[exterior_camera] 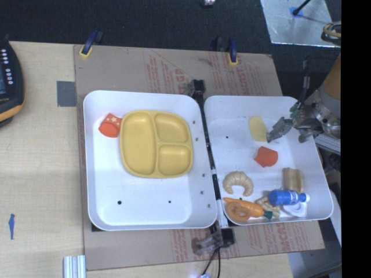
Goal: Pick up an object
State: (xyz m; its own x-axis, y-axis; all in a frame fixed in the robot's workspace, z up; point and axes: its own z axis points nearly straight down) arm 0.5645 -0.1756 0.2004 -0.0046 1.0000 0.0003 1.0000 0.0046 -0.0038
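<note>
One yellow piece [257, 128] just left of tool [288, 126], apart

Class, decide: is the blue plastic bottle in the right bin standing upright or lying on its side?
Lying on its side. The blue plastic bottle stretches lengthwise across the right white bin's floor, its pale end pointing right.

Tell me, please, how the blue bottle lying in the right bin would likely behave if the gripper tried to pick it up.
The blue bottle lies on its side, so it would probably roll if nudged. Its rounded, smooth-looking body may slip between two fingers. It sits crowded against the carrot and other toys, so a grasp would likely jostle them.
</note>
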